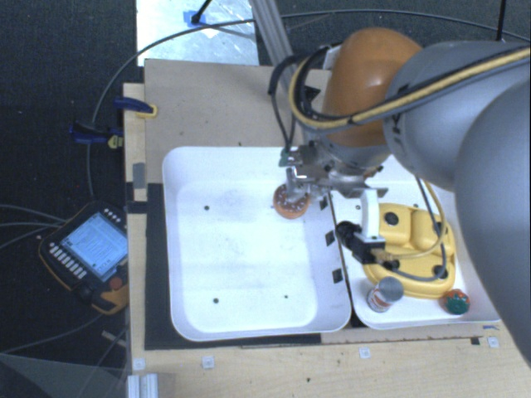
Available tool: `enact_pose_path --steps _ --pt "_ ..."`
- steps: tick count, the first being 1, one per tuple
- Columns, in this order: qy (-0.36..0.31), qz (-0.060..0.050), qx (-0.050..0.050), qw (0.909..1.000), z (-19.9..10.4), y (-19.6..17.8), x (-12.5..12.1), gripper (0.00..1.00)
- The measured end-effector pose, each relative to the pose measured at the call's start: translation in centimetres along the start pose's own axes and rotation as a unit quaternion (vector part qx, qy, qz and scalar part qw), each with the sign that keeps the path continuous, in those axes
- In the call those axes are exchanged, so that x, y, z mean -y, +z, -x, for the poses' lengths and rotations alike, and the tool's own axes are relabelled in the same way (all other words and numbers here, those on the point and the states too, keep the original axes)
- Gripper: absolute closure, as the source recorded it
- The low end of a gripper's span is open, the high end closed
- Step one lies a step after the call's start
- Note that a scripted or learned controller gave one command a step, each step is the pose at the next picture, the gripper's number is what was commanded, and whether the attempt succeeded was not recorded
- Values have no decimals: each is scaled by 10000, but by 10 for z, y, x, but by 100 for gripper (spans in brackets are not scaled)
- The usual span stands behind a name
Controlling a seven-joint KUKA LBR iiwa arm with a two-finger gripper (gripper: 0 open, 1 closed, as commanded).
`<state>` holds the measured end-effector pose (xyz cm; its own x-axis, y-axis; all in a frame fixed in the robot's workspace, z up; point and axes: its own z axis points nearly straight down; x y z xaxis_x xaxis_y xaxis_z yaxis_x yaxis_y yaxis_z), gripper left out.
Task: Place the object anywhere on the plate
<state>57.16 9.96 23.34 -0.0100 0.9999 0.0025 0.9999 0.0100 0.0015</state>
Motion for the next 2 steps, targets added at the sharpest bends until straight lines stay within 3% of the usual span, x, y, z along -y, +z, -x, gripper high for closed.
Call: enact_pose_path --steps 1,2 --pt "1 -11 0 10000 -42 4 14 100" --pt "26 -7 8 10000 -39 3 14 0"
